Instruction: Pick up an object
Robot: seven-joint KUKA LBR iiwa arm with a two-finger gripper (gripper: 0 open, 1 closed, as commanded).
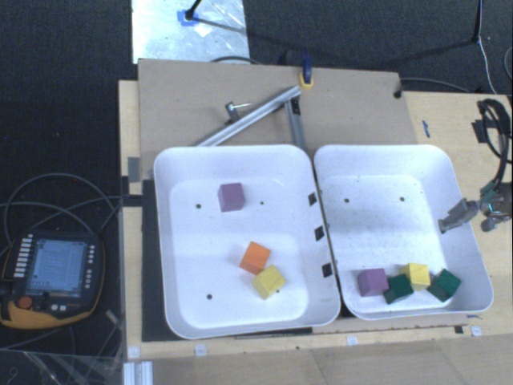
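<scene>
Broad pale worktop (385,364) carrying everything, with a brown board (353,107) laid under the far half, probably as backing for the two bins. Off to the left on the dark floor, a control pad (52,276) with its cables, well apart from the work.

Left bin (172,171) and right bin (437,157) set side by side, rims touching down the middle, likely so that anything lifted from one can be dropped in the other without a long reach. Shallow walls, sloped, presumably to keep blocks from sliding out while leaving them open from above.

Beyond the bins, a metal bar (250,116) lying at a slant on the board, clear of both.

Pincer (459,216) poised at the right bin's right rim, above the wall, with nothing seen in it; released or clenched, cannot tell at this size. Judged to be at the start of an approach, no block yet lifted.

In the left bin, three blocks: purple block (231,196) alone toward the far side, orange block (255,257) and yellow block (269,281) touching nearer the front.

In the right bin, four blocks bunched along the front wall: violet block (372,281), dark green block (397,288), small yellow block (418,275), green block (444,284). Closest to the pincer, so likeliest targets, though tight packing could spoil a clean grip.
</scene>
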